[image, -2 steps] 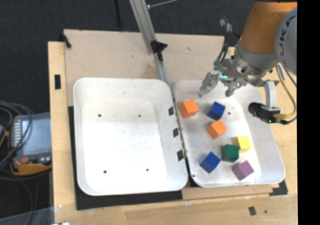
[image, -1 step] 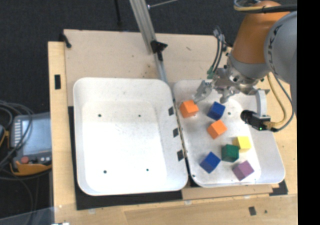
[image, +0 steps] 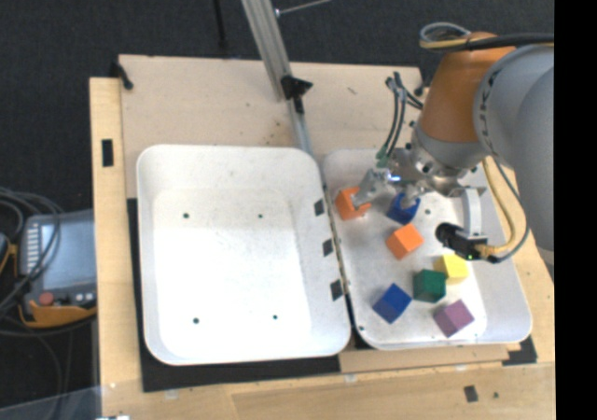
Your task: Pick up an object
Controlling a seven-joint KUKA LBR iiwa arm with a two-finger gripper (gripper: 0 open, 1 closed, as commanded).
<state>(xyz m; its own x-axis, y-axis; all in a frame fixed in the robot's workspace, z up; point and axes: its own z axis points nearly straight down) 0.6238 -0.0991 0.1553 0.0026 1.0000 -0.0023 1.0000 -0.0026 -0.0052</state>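
The right bin (image: 494, 315) holds several coloured blocks. My gripper (image: 388, 192) hangs over its far left part, low above the floor, and stands open with nothing between its fingers. One finger (image: 370, 185) reaches toward an orange block (image: 350, 203) by the bin's left wall. A blue block (image: 403, 210) lies right under the other side of the gripper, partly hidden by it. Nearer the front lie a second orange block (image: 406, 241), a yellow block (image: 455, 266), a green block (image: 429, 285), another blue block (image: 393, 301) and a purple block (image: 453, 316).
The left bin (image: 233, 250) lies beside the right one, with small black clips (image: 328, 245) along the shared wall. A slanted metal rail (image: 266, 26) runs from the top down to the bins' far edge. Cables (image: 490, 250) hang off the wrist over the right bin.
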